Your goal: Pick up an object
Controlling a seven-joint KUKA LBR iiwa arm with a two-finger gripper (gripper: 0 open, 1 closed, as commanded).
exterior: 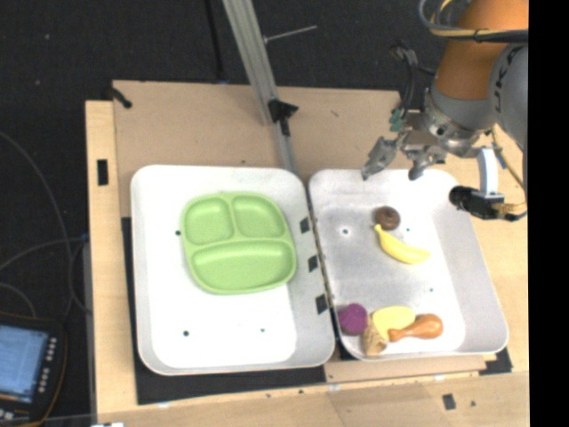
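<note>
Objects for picking lie in the right white bin [462,238]: nearest the camera, along its front edge, a purple round fruit [353,318], a pale yellow wedge [391,320] and an orange-brown drumstick-shaped toy [418,328] sit close together. Farther back, a yellow plastic banana [400,246] lies just beside a small brown ball [386,217]. The left white bin [160,327] holds a green divided plate [238,242]. Over the right bin's far edge hangs the tool [392,166], fingers spread and gripping nothing.
</note>
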